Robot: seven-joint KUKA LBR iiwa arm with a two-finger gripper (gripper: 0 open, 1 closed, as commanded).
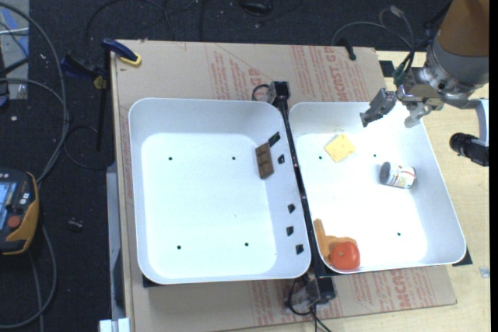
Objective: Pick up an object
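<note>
My gripper (pixel 397 110) hangs over the back rim of the right bin (pixel 436 245), its two fingers spread open with nothing between them. In that bin lie a yellow block (pixel 339 148) near the back left, a small white can (pixel 398 176) on its side toward the right, and a red tomato-like piece (pixel 345 253) with an orange piece (pixel 323 233) beside it in the front left corner. The yellow block sits left of and below the gripper. A brown chocolate-bar piece (pixel 265 162) rests against the right wall of the left bin (pixel 156 167).
The two bins sit side by side on a cardboard-covered bench (pixel 233 66), split by a black divider with clips (pixel 292 190). Cables and a blue-yellow clamp (pixel 120 52) lie beyond the back left. The arm's orange band (pixel 471 8) rises at the upper right.
</note>
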